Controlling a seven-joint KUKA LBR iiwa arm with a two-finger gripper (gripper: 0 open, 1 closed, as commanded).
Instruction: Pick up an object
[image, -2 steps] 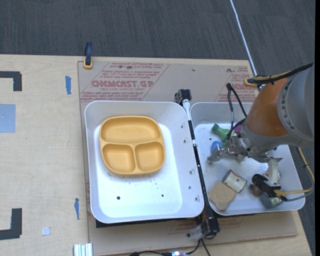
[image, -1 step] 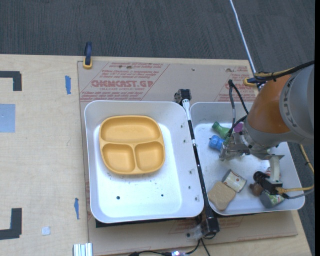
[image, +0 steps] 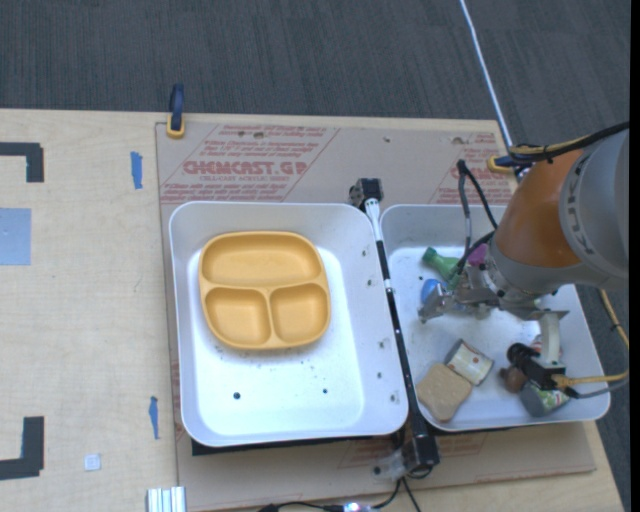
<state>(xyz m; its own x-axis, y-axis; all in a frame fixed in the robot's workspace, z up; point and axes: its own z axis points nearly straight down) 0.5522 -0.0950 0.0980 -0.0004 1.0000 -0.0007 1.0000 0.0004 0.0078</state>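
The gripper (image: 438, 303) is low inside the right bin (image: 428, 345), in its far half and toward the wall it shares with the left bin. Its metal end points at that shared wall. Whether it is spread or pressed together cannot be told from this slant, and nothing can be seen held in it.

The arm (image: 560, 225) comes in over the right bin's outer side. Its grey body and orange band (image: 530, 225) hang above the bin's far right part, and the wrist bends down and inward toward the gripper.

A small blue object (image: 431, 291) lies just beside the gripper's tip, toward the bin's far wall; whether they touch is unclear. A green object (image: 437, 262) lies beyond it, nearer the far wall. A bit of pink (image: 478, 255) shows at the edge of the arm, in the bin's far part.

In the bin's near half, a small white and brown block (image: 468, 362) lies about midway across. A tan, bread-like slab (image: 443, 390) sits just beside it, in the near corner by the shared wall. A dark brown round thing (image: 513, 378) lies toward the near outer corner.

The left bin (image: 290, 400), against the right bin's shared wall, holds a yellow three-part plate (image: 265, 290) in its far half.
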